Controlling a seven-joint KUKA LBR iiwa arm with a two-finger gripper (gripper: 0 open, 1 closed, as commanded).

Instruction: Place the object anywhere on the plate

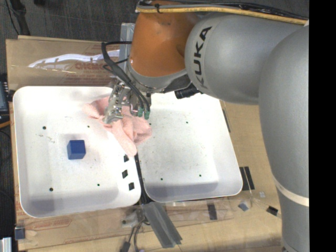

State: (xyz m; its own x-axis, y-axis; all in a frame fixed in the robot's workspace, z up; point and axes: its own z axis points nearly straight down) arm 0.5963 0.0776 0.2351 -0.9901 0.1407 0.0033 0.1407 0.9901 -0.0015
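The grey arm (247, 51) reached in from the right, its orange band (157, 35) above the wrist, and angled down over the seam between the two white bins. The gripper (116, 114) hung at the upper right corner of the left bin (31, 156), fingers pointing down into a crumpled pink cloth (128, 127). That cloth lay draped across the left bin's right edge, one fold trailing toward the right bin (189, 156). The fingers appeared to press into or pinch the cloth's upper part, but whether they were spread or closed on it I cannot tell. A small blue cube (76, 149) sat well apart in the left bin, on its white floor. The tabletop (47, 54) beneath was brown cardboard.
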